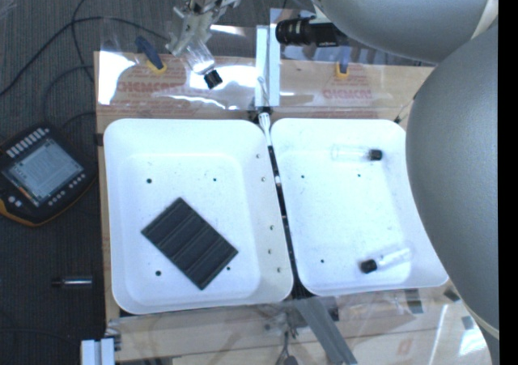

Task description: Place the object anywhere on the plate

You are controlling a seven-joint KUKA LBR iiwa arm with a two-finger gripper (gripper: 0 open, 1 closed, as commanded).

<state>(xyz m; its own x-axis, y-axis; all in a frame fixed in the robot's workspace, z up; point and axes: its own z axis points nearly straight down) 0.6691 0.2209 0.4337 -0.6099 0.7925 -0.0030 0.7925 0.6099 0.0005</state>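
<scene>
The plate point(190, 243) is a dark ribbed rectangle lying at a slant on the floor of the left bin point(129, 145). My gripper point(188, 38) is high at the top of the view, beyond the far rim of the left bin. It is shut on a clear vial point(202, 62) whose black cap point(212, 78) points down and to the right. The vial hangs over the bench strip behind the bins, well away from the plate.
Two more clear vials with black caps lie in the right bin point(307, 193), one near the far side point(354, 153) and one near the front right corner point(385, 259). The arm's grey body point(461, 153) covers the right side. A pendant point(40, 173) lies left of the bins.
</scene>
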